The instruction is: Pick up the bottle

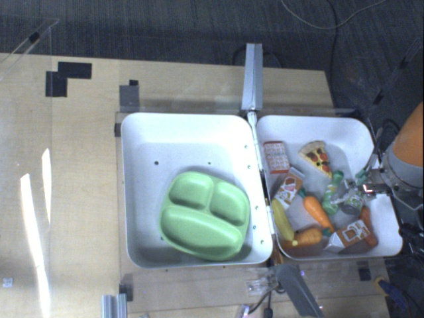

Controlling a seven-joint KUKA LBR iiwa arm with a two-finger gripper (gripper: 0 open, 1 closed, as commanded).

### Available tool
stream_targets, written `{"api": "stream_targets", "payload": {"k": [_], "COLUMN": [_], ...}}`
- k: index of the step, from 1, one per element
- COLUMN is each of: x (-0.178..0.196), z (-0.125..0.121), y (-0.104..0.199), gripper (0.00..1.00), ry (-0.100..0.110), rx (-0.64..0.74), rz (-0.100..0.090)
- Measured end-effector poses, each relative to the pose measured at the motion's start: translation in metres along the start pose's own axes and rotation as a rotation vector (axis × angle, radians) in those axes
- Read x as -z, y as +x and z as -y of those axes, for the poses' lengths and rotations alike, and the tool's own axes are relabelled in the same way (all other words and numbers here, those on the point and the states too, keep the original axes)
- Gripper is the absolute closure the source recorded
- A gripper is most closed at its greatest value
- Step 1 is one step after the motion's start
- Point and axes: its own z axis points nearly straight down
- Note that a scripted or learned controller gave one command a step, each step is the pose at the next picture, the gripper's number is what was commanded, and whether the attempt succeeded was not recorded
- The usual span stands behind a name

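the arm [407,152] reached in from the right edge of the camera view, its orange band showing above the rim of the right bin [344,126], and the gripper [366,189] hung low over that bin's right side, near the clutter. whether it was released or clenched could not be told; the tip was small and blurred against the toys. the bottle [338,197], a small clear thing with green at its top, lay in the middle-right of the right bin, just left of the gripper and apparently not yet held, since nothing could be seen in its grasp. it sat crowded: a carrot [317,211] lay just beside it on the left, a second carrot [306,237] lower down, a banana [282,220] along the bin's left wall, a pizza slice [317,158] above, and small cartons [353,232] around. that crowding probably explained the low, sideways approach from the right wall, where there was a little bare floor to come in. the left bin [132,177] held a green tray [207,215], well apart from the work and of no concern to the task. judged from this, the step in hand was the approach or the close on the bottle, and the risk was that a clear, slippery body wedged among neighbours would slide away or that a carrot would be caught instead.
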Motion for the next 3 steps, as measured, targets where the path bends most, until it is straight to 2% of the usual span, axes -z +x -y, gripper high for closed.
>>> {"api": "stream_targets", "payload": {"k": [1, 2, 3], "x": [-0.051, -0.043, 0.043], "z": [-0.039, -0.041, 0.006], "y": [0.023, 0.024, 0.04], "gripper": [0.0, 1.0, 1.0], "ry": [-0.004, -0.005, -0.005], "rx": [0.078, 0.079, -0.007], "rz": [0.002, 0.001, 0.002]}}
